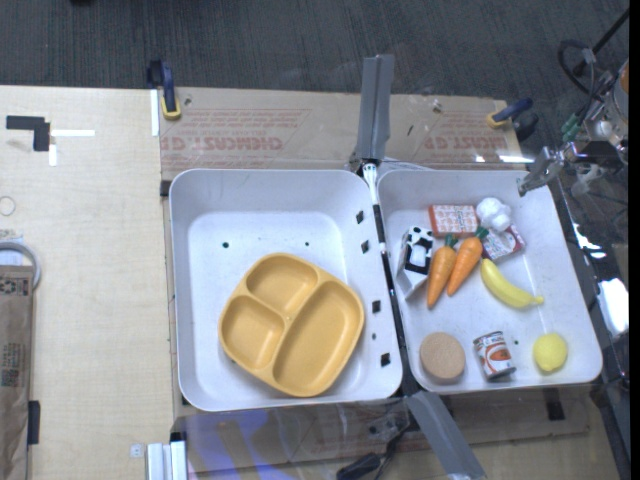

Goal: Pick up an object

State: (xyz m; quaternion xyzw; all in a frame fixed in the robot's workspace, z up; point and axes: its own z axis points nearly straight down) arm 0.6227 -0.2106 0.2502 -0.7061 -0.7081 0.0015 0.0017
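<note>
"Looking down at the tabletop (90,268), did you work out why it was laid out that way?"

"I think so. Everything small enough to pick up lay loose in the right bin (570,258), and the left bin (250,223) held only a yellow divided plate (292,324). My guess was that one bin was the stock to pick from. The walls kept the things from rolling off."

"Which would you have gone for?"

"Along the near wall were a brown disc (442,357), a small can (493,355) and a lemon (550,352). They stood in a row and each was apart from its neighbour. I judged those the easier picks, because there was bare floor on either side of them."

"And the rest?"

"Those were crowded. Two carrots (452,266) lay side by side and touching, hard up against a black-and-white carton (416,250). A banana (508,286) lay just beside them. Further back a red packet (452,218) and a white lump (491,210) sat close together. A grab in there would probably have nudged the neighbours."

"What about the arm's pose?"

"I couldn't tell. I couldn't tell either whether its grip was open, or whether it had hold of anything. Some cabled hardware (575,153) sat by the right bin's far corner, and I couldn't say whether it belonged to the arm. Every object lay on the bin floor, so I'd say the pick was not yet made."
</note>
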